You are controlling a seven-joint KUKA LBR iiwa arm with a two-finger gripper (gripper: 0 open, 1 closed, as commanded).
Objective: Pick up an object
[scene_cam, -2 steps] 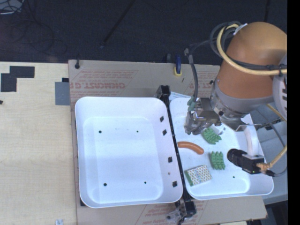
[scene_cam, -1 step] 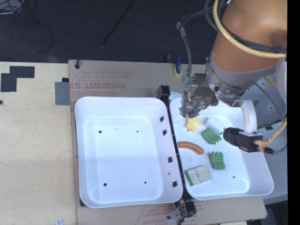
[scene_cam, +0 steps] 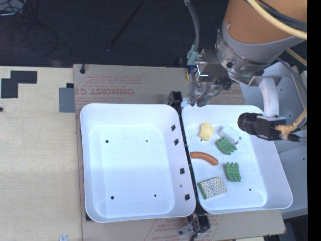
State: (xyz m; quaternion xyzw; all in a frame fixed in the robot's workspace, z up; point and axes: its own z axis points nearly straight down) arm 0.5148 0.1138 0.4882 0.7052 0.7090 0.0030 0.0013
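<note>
My hand (scene_cam: 200, 100) hangs above the right bin's (scene_cam: 271, 195) far rim; I cannot tell its grip. I should drop squarely onto the corn (scene_cam: 205, 131) just below.

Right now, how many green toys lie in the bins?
2, both in the right bin: one green toy near its middle, the other just below it. None seems hidden.

grey arm (scene_cam: 251, 49) with orange band (cables looped over it)
</note>
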